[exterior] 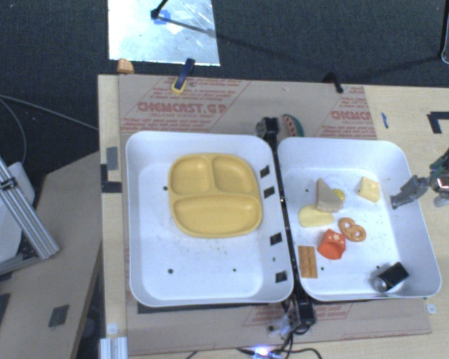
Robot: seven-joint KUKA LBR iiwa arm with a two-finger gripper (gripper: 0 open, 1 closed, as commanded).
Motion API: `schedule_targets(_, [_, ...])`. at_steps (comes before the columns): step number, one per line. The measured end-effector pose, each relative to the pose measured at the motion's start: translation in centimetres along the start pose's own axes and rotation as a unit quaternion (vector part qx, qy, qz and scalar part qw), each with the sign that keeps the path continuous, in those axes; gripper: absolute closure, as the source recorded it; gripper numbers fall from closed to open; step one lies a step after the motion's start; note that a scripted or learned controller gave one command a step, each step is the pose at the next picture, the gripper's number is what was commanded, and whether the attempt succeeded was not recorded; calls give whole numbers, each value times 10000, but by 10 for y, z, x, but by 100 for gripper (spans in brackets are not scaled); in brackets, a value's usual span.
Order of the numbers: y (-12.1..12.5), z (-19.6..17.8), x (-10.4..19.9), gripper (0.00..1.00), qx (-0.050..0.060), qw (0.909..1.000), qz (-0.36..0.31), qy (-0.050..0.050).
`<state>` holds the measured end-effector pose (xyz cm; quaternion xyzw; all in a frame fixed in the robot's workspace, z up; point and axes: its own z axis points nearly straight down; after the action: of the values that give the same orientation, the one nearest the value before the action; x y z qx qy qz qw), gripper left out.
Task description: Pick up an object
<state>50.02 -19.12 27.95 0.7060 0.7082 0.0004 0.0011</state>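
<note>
The right white bin [408, 234] holds several small toy foods. Among them are a tan wedge [328, 194], a pale yellow block [369, 189], a yellow lump [314, 217], an orange pretzel [352, 229], a red piece [331, 244], a brown cracker [307, 260] and a black object [391, 277] in the near right corner. My gripper [409, 191] reaches in over this bin's right rim, just right of the pale yellow block and apart from it. Nothing shows in its grasp.
A yellow divided plate [213, 197] lies in the left white bin [146, 260]. Black clips line the wall between the bins [278, 215]. A shiny sheet [163, 19] lies on the floor beyond the bench. A metal frame [15, 200] stands at the left.
</note>
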Motion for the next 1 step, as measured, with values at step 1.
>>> schedule_targets(1, [64,203,26,0,14,10000,-20,9])
